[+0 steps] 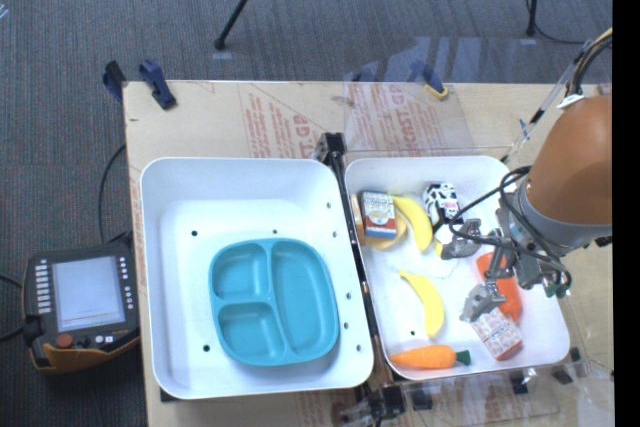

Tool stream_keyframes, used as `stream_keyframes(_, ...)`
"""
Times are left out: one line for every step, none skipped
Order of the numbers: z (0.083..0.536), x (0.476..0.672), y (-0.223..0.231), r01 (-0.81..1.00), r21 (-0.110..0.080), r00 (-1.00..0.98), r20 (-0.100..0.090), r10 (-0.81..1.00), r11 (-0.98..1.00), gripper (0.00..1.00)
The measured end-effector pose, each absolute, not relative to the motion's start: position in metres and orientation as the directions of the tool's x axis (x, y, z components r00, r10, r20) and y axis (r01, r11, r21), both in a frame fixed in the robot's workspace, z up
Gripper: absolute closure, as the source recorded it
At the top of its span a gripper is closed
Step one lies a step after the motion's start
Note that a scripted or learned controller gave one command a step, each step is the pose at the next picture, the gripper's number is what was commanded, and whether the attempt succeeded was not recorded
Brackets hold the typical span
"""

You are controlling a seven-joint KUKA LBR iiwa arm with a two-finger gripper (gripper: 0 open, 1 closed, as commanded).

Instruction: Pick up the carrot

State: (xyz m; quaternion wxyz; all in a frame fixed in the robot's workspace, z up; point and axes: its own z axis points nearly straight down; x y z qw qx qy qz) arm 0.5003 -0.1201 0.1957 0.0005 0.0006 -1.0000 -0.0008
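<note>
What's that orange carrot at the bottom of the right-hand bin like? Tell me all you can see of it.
The carrot is a small toy-looking one, smooth orange with a stubby green top. It lies flat on its side along the near wall of the right bin, green end pointing right, tapered end left. A banana lies just above it, apart. The claw hangs farther up and to the right.

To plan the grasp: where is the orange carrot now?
The orange carrot with green top lies at the right white bin's front edge, just below the lower yellow banana.
</note>
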Motion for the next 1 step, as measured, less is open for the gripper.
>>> stream_keyframes(0.1039, 0.5517, -0.1767, 0.263, 0.001, -0.965, 0.004, 0.263, 0.965, 0.00)
